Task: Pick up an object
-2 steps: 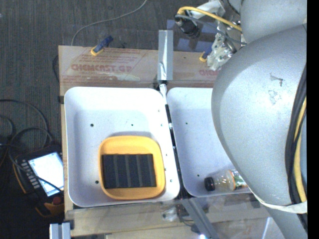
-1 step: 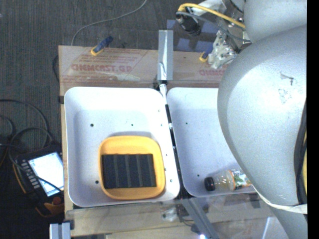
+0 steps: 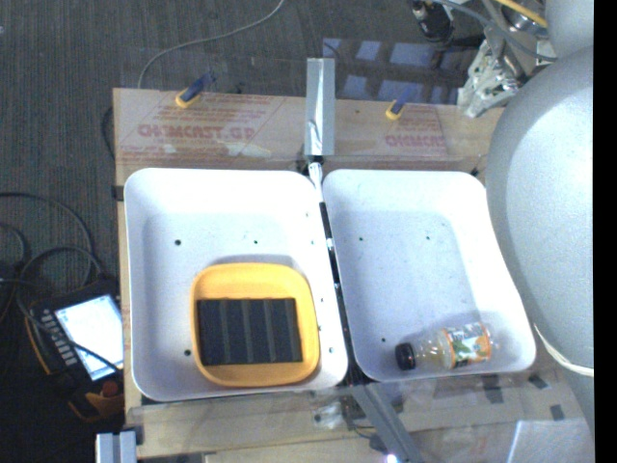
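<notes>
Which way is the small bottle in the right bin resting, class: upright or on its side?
On its side. The bottle lies lengthwise along the right bin floor's near edge, black cap pointing left.

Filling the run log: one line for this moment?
arm: right edge | bottle: lying, right bin | yellow tray: left bin | nothing lifted

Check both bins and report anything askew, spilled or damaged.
Nothing spilled or broken that I can see. The small bottle lies on its side in the near corner of the right bin, black cap on. The yellow tray sits flat in the left bin.
</notes>
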Available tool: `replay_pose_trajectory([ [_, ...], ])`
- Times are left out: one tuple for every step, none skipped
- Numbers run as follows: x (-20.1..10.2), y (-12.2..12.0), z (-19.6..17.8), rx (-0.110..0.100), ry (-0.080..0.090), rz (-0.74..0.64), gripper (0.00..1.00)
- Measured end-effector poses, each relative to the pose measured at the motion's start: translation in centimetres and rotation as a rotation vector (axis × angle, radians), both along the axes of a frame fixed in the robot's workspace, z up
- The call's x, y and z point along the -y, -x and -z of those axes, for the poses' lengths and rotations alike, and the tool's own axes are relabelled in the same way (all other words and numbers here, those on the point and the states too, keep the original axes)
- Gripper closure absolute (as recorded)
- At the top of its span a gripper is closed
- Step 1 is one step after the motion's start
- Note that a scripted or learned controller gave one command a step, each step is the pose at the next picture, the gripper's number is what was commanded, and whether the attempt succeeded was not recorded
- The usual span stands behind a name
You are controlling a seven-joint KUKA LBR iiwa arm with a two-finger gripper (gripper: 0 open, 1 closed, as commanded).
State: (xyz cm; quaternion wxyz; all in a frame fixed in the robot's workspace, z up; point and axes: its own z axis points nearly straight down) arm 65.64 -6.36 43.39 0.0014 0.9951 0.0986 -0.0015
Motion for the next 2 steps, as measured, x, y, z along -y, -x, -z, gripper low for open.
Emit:
replay_pose_trajectory([
  [-8.7, 2.5, 0.1, -0.001, -0.003, -0.005, 1.00],
  [-21.7, 1.6, 0.1, 0.001, -0.002, -0.019, 1.00],
])
